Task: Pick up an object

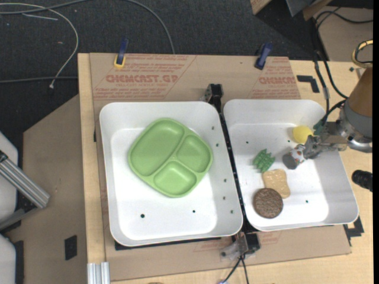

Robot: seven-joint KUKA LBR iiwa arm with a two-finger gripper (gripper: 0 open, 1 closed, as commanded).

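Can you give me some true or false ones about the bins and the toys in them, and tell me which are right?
1. The green divided plate lies in the left bin. True.
2. The yellow ball sits in the left bin. False: it sits in the right bin, near the gripper.
3. The brown round cookie touches the tan piece next to it. True.
4. The small green spiky toy lies on the divided plate. False: it lies on the floor of the right bin.
5. The arm reaches in from the camera view's left. False: it comes from the right.
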